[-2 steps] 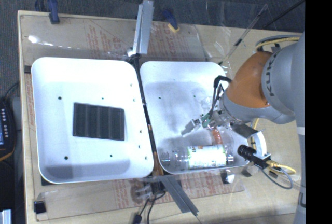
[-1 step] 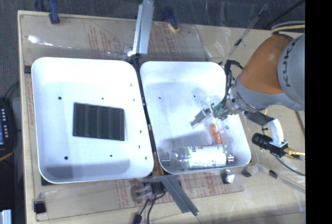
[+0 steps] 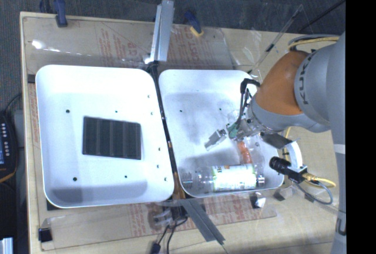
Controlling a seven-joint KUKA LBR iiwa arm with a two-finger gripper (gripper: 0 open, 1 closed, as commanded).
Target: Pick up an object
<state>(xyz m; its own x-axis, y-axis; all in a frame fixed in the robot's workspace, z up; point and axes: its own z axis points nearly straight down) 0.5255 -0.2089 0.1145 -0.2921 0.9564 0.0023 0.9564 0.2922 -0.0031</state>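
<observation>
The bottle [image 3: 232, 178] lying on its side along the right bin's [image 3: 194, 88] near wall looks light, clear, rounded and likely slippery, best pinched across its middle, while the tool [image 3: 220, 136] hovers above it, whether released or clenched I cannot tell.

Grey arm [image 3: 320, 85], broad orange band [image 3: 281, 91], black cable [image 3: 245, 91] at wrist
</observation>
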